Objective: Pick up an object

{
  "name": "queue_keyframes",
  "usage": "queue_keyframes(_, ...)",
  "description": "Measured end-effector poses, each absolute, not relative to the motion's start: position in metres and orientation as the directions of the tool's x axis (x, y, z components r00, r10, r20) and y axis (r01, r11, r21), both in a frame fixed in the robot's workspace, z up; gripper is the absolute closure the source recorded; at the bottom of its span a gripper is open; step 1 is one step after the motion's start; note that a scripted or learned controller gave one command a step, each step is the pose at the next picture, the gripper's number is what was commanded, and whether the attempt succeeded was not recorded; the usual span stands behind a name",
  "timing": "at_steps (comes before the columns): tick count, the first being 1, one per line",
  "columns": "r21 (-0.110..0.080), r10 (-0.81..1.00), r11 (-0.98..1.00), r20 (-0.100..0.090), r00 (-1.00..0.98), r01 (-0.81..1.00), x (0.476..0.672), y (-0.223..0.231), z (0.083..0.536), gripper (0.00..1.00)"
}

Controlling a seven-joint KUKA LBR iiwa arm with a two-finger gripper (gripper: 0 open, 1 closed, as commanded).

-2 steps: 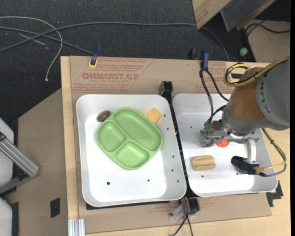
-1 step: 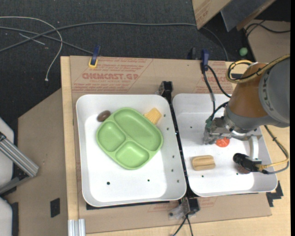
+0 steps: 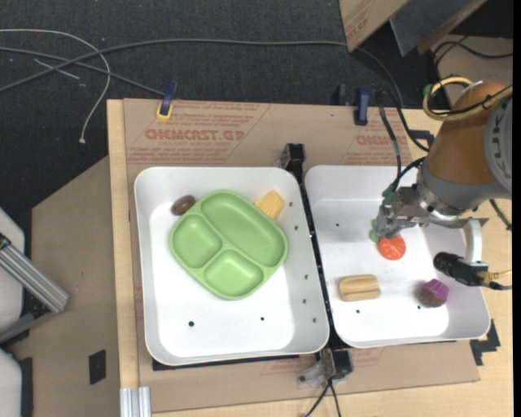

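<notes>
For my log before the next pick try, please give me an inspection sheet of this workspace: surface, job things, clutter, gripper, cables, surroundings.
Surface: brown bench board with two white bins, left bin and right bin.
Job things: green divided plate, dark brown piece and yellow piece in the left bin; orange-red piece, tan bun-like piece and purple piece in the right bin.
Clutter: nothing seen.
Gripper: gripper low over the right bin, at the orange-red piece.
Cables: grey cables on the floor.
Surroundings: dark carpet, cardboard box.

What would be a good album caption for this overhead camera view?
Robot gripper lowered beside an orange toy in the right bin; green tray in the left bin.
</notes>
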State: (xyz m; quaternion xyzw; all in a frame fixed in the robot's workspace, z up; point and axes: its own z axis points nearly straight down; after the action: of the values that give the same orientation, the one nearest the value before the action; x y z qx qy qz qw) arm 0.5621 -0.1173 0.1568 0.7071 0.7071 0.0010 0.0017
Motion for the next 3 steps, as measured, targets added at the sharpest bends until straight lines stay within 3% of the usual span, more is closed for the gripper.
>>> queue_keyframes(1,0.003,1.0,0.001,0.0,-0.001,1.0,0.563,-0.117,0.203,1.0)
queue_keyframes(3,0.004,1.0,0.006,0.002,-0.006,1.0,0.609,-0.018,0.215,1.0)
